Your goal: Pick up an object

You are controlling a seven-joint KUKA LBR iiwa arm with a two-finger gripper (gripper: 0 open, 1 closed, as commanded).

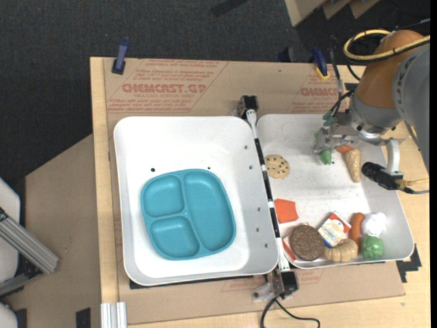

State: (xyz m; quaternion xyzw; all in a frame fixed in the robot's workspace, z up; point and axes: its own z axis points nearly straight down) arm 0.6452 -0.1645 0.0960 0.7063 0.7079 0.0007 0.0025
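Seemingly, the gripper hung over the right bin's far edge, a green object directly beneath; its grip couldn't be judged.

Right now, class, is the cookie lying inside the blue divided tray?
No: the cookie lies in the right bin near its left wall, while the blue divided tray sits in the left bin.
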